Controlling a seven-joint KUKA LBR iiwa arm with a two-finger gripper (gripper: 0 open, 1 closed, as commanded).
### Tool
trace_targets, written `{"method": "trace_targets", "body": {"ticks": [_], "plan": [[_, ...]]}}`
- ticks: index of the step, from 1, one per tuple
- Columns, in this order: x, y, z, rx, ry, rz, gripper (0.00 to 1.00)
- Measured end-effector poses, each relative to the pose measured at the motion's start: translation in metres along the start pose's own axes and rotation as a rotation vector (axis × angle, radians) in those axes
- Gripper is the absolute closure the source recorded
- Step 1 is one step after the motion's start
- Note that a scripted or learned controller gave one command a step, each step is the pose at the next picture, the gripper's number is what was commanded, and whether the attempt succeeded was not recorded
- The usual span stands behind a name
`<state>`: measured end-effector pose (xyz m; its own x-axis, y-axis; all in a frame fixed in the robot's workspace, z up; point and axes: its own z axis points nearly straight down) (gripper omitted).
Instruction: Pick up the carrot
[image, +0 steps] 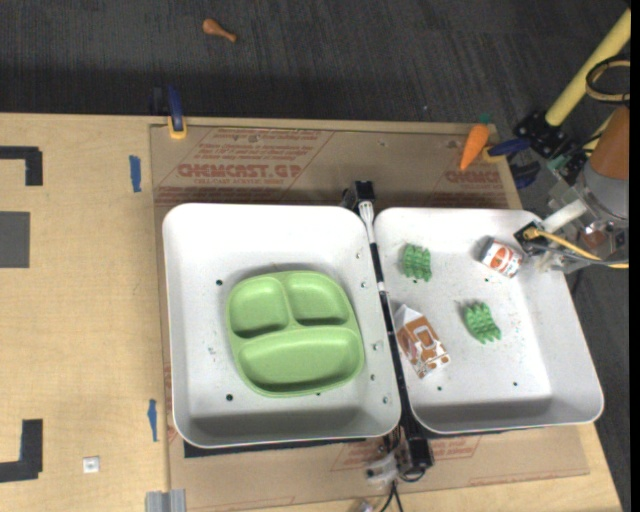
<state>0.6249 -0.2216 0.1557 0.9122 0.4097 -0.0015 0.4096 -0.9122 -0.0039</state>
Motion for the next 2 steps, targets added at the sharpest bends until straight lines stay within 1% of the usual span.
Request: {"method": "trace_targets", "body": {"ticks": [1,2], "plan": [[0.064,-0.069,-0.054,-0.003,0.002,-0.08,1.0],[0.02,-0.104,-0.084,0.0,-0.001,0.073,1.0]]}}
